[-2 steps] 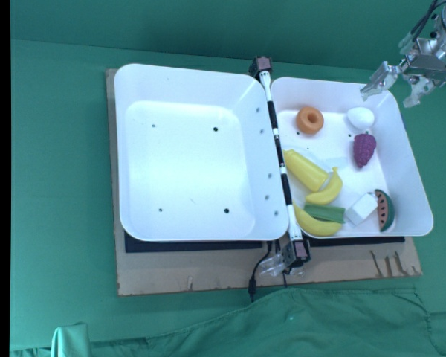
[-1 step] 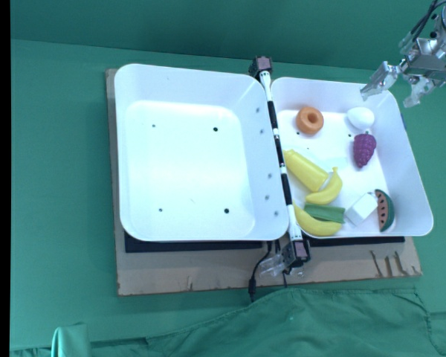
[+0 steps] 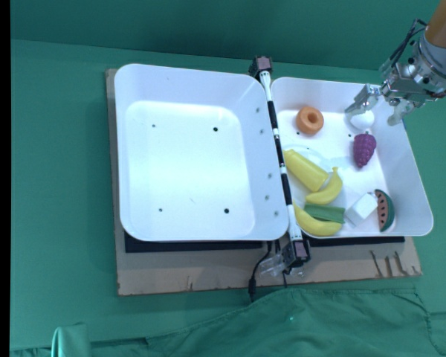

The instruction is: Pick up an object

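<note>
White egg-like object (image 3: 362,119) at far end of right bin (image 3: 420,192), between spread fingers of open gripper (image 3: 377,112), not visibly clamped; purple grapes (image 3: 363,149) just nearer, orange ring (image 3: 309,120) left, bananas (image 3: 314,175) near the divider

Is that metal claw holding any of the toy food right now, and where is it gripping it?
Nothing is held. The gripper hangs open over the right bin's far corner, a small white object beneath it, not between its fingers.
</note>
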`<state>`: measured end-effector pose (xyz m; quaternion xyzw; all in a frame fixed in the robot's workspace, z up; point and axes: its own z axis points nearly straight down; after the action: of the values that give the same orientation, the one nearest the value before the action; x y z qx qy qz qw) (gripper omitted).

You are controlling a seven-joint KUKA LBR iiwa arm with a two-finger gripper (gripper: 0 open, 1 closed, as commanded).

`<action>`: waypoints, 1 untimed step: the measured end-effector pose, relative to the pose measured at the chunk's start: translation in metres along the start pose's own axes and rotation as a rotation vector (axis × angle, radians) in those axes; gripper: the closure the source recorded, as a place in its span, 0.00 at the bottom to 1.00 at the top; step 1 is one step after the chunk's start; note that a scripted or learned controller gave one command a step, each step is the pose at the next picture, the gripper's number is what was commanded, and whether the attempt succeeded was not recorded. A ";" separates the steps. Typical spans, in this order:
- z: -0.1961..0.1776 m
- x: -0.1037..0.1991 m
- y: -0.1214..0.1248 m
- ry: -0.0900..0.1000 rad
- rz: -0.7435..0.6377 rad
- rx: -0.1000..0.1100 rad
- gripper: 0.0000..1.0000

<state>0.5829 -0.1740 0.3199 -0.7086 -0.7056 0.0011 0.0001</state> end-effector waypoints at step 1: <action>0.055 0.006 0.007 0.000 -0.001 0.001 0.00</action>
<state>0.5902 -0.1685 0.2654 -0.7082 -0.7060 0.0013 0.0007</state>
